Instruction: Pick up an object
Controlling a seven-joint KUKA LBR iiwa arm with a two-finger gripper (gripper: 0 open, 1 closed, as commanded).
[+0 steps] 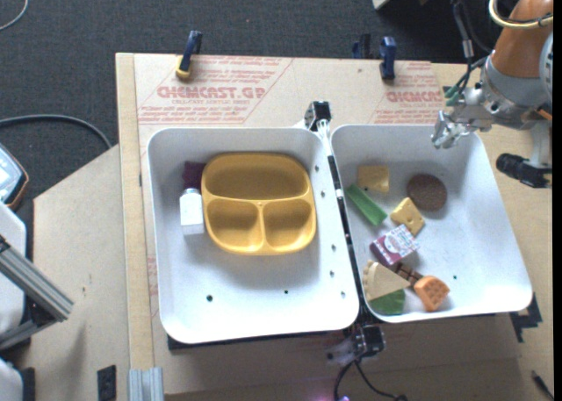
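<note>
An orange cheese block (431, 292) sits by the right bin's (500, 241) near edge; the end effector (444, 134), grip state unclear, hovers at the far edge, nothing lifted yet.

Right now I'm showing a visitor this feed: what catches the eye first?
The yellow divided tray lying in the left bin. Next, the toy food scattered in the right bin, including a brown disc. The end effector hovers over that bin's far right corner.
</note>
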